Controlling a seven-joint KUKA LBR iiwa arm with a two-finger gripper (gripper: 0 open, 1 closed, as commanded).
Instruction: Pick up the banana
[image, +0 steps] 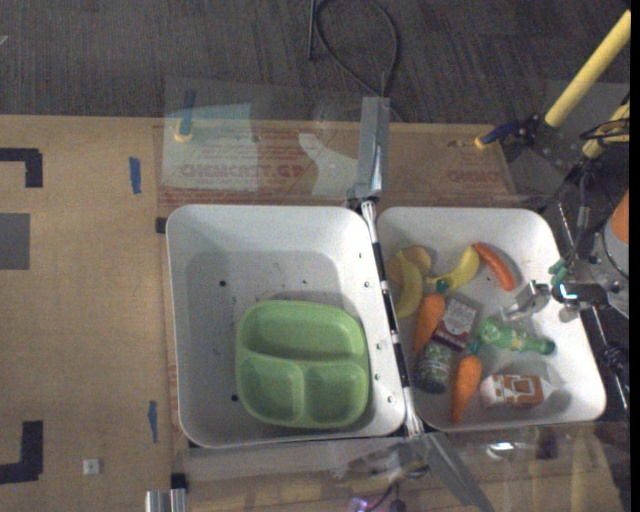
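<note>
Camera view. Gripper (532, 297): over right bin (585, 395), near its right wall; finger state cannot be told. Banana (457, 270): left of gripper, apart from it, beside a red pepper (495, 265). Green bottle (512, 338): just below gripper. Green tray (300, 364): left bin (200, 250), far left.

Banana (463, 268) hemmed by red pepper (496, 265) & carrot (428, 320); open from above.

arm (615, 250) cut off at right edge, hand (535, 297) perhaps blurred, banana (458, 268) partly overlapped
</note>
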